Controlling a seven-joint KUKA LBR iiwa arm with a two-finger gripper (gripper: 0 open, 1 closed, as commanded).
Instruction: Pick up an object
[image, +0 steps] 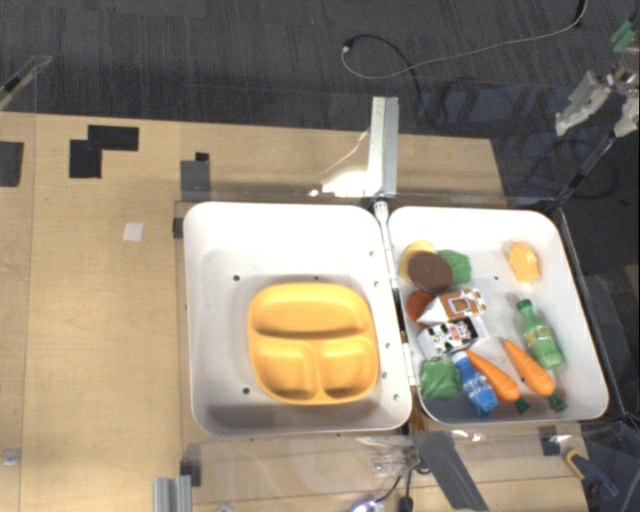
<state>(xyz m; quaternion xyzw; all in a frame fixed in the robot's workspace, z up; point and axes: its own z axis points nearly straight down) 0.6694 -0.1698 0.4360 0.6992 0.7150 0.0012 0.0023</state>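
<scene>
White bins: two side by side at mid-frame on the tabletop; left bin, right bin, rims touching along the centre line.
Yellow tray: lies flat in the middle of the left bin, with one long compartment above and two smaller ones below.
Brown disc: upper left of the right bin, partly over a yellow piece and touching a green piece on its right.
Orange-yellow piece: upper right of the right bin, apart from the others.
Carton: white, printed, in the middle of the right bin, tilted; a red piece shows at its left edge.
Green bottle: on its side at the right of the right bin, cap toward the top of the frame.
Carrots: two, lying slantwise at the lower right of that bin; right carrot just below the green bottle, left carrot beside a blue bottle.
Leafy green piece: lower left of the right bin, touching the blue bottle.
Gripper: pale grey and blurred, at the upper right corner of the frame, over the dark floor, well apart from both bins; whether it is open or closed cannot be told, and nothing is seen in it.
Cable: black, looping on the floor along the top of the frame.
Metal post: upright above the join of the bins.
</scene>
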